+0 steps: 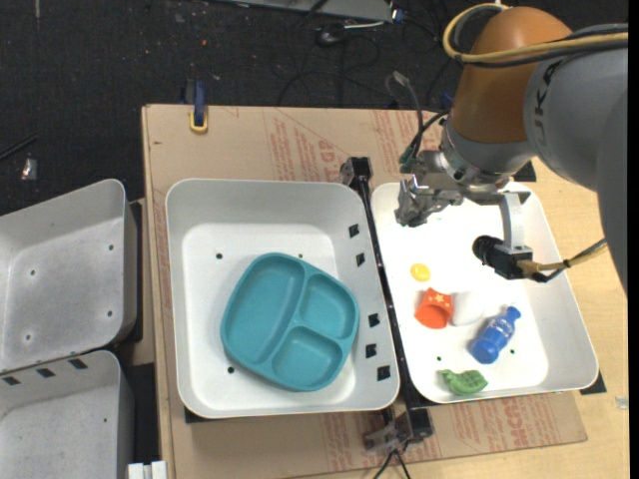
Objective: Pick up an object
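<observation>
Overhead, gripper hangs at far-left corner of right bin; cannot tell jaw state. Near side of bin: yellow disc, orange cup, blue bottle, green piece, all apart from gripper. Left bin holds teal divided tray. Black divider between bins.

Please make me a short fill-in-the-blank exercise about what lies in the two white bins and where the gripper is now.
1. The teal divided plate lies in the ____ bin of the camera view.
2. The small bottle in the right bin has the colour ____.
3. The yellow disc lies just above the ____ cup.
4. The gripper hangs over the upper left corner of the ____ bin.

Missing words: left; blue; orange; right
</observation>
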`<action>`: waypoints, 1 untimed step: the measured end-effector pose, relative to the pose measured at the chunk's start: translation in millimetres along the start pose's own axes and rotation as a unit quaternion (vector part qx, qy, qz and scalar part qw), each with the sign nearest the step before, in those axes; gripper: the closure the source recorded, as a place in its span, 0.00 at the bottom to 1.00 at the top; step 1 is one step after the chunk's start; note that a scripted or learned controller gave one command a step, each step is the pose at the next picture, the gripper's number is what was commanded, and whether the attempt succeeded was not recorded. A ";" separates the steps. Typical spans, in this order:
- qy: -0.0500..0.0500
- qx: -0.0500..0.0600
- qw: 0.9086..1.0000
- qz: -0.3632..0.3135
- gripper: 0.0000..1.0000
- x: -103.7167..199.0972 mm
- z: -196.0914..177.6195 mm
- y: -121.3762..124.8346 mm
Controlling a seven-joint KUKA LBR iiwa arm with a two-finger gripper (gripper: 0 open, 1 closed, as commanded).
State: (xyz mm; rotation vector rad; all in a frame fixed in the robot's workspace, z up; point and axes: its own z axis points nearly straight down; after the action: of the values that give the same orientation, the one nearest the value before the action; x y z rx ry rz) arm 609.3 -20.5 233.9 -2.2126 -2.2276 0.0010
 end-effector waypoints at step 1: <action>0.000 -0.001 1.000 -0.001 1.00 52.9 -9.1 -6.9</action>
State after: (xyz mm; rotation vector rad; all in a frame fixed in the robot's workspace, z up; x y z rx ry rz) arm 602.0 32.3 243.0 -2.2117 -2.2300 -0.0026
